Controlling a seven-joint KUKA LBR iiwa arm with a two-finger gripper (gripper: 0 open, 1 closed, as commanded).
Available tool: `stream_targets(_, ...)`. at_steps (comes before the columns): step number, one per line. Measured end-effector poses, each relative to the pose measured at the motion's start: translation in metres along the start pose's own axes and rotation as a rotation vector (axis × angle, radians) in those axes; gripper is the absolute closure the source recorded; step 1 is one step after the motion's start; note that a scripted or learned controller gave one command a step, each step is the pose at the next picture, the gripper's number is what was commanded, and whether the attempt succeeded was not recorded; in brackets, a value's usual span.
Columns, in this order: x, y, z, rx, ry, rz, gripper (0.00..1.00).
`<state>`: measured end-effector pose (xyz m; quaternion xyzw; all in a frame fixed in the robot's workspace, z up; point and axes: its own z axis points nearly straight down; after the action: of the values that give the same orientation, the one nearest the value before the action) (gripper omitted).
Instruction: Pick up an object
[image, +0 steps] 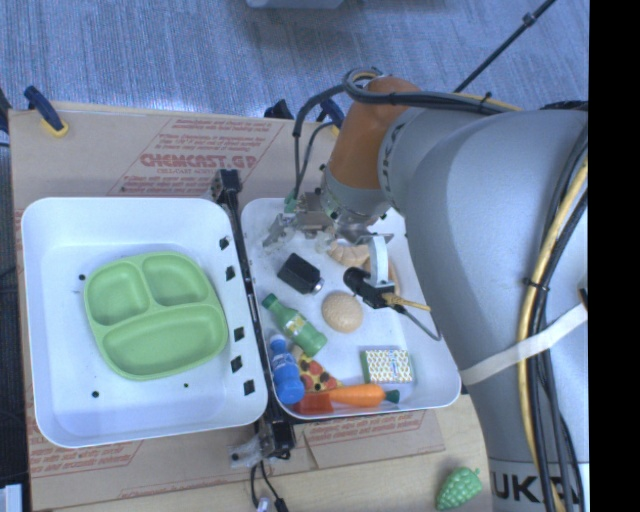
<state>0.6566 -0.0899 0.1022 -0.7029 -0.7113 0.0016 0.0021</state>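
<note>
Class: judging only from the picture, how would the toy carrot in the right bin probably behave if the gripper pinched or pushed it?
The carrot looks smooth and tapered, so fingers may slip toward its thin end. Its rounded body would probably roll if nudged sideways. It lies against the bin's near wall, beside other toys, so a push would likely jam it.

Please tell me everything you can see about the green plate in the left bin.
The green plate is light green, looks like smooth matte plastic and has rounded corners. Raised ridges split it into three compartments: two small ones on the far side and one long one on the near side. All three hold nothing. It lies flat, right side up, slightly turned, about in the middle of the left bin. It touches only the bin floor.
</note>
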Motion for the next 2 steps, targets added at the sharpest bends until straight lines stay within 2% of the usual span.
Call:
stream_targets(1, -0.001, -0.049, -0.001, 0.0, -0.001, 0.005, 0.0)
stream_targets(2, -0.001, -0.048, -0.011, 0.002, -0.001, 0.002, 1.0)
